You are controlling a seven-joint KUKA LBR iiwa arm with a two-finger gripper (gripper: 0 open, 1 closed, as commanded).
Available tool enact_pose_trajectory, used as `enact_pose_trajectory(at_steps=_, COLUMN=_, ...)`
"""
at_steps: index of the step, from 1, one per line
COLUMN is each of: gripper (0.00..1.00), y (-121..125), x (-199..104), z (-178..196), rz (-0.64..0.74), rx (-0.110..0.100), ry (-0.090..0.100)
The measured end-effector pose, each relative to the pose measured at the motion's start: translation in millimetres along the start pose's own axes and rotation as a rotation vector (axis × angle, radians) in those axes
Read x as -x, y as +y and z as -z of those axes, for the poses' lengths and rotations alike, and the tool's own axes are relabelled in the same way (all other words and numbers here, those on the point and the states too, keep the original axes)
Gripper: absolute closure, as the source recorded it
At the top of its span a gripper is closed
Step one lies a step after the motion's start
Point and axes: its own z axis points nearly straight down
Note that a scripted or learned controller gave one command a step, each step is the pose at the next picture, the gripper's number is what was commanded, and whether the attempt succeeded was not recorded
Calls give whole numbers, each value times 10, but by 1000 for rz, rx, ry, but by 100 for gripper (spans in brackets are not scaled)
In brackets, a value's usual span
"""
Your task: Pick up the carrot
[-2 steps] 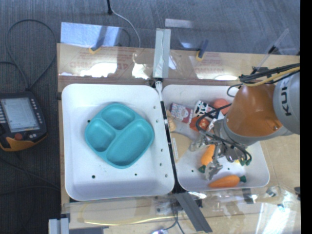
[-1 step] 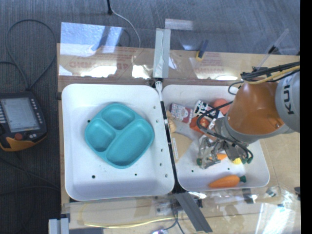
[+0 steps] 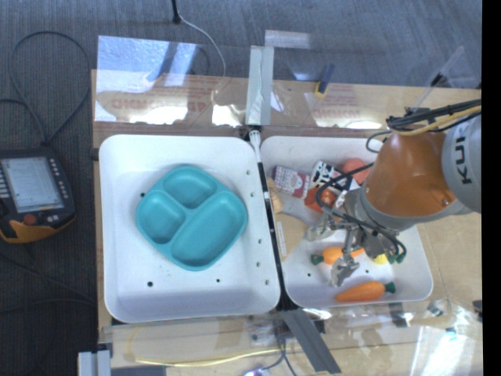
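Near right bin's front wall: carrot (image 3: 361,291), likely light, stiff, slick. Best pinched mid-body. Tool (image 3: 343,269) state: cannot tell

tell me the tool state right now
Tool: cannot be told; it hangs over the right white bin, above the orange carrot with a green top.

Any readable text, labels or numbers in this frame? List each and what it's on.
"KU": large dark letters on the grey arm, cut off at the picture's edge.
Handheld pendant screen: lines of text, too small to read.
Red-and-white packet in the right bin: print too blurred to read.
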Motion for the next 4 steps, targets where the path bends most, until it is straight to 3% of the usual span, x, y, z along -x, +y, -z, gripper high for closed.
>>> enact_pose_trajectory(at_steps=1, gripper=0, y=-93, x=-125, z=-134, rz=-73, rx=3, ry=-7)
enact_pose_trajectory(at_steps=2, gripper=0, y=-46, x=-128, z=-137, rz=-522, rx=0, ry=-5)
enact_pose_trajectory(at_steps=3, gripper=100, y=-52, x=-99, z=-22, rz=-520, rx=-3, ry=-13)
enact_pose_trajectory(at_steps=4, gripper=100, y=95, x=-208, z=382, rz=-1048, rx=-3, ry=7)
